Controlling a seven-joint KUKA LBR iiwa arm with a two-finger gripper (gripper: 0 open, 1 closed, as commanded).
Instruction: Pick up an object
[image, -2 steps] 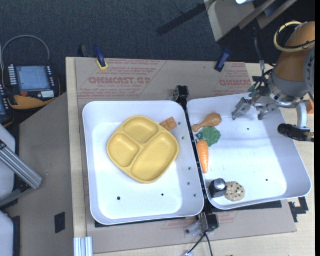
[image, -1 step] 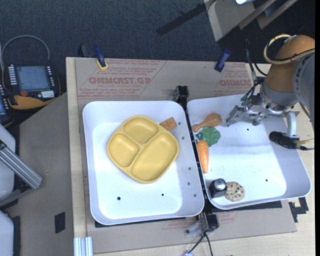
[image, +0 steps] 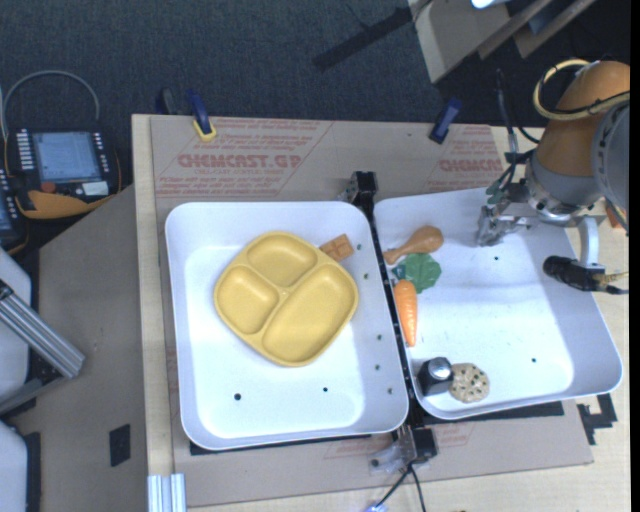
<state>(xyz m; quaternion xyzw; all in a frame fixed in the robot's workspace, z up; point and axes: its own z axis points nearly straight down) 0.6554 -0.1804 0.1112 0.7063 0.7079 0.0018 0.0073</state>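
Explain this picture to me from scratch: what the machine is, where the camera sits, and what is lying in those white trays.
One fixed camera looks down at a slant on a bench with two shallow white bins. The machine at the right is a robot arm, grey and orange; its gripper hangs over the right bin's far edge, with nothing seen between its fingers. The left bin holds a yellow divided plate and a small brown block. The right bin holds a toy drumstick, a green leafy piece, a carrot, a cookie and a small grey-black object.
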